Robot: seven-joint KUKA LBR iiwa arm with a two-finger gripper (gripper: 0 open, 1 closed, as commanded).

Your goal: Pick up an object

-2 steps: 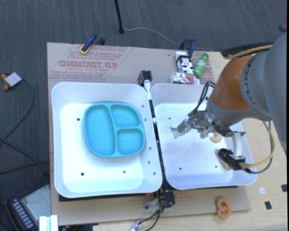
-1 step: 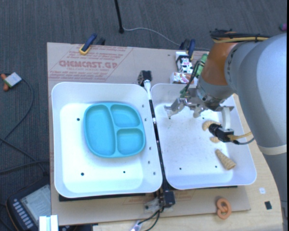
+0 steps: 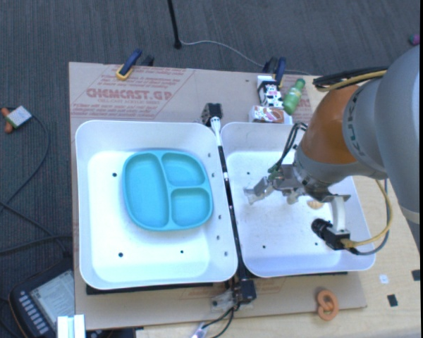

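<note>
My gripper (image 3: 273, 192) hangs low over the middle of the right bin (image 3: 296, 263), below the orange-banded wrist. Its two metal fingers (image 3: 254, 190) are spread apart and open, with only white bin floor between them. A small tan object (image 3: 314, 204) peeks out just right of the gripper, partly hidden by the arm. In the left bin (image 3: 99, 259) lies a light blue divided plate (image 3: 168, 190), well left of the gripper.
A black divider rail (image 3: 225, 189) runs between the bins. A black cable plug (image 3: 328, 232) hangs off the arm over the right bin. Behind the right bin stand a green bottle (image 3: 293, 96) and a small packet (image 3: 268, 111). An orange ring (image 3: 327, 303) lies on the front board.
</note>
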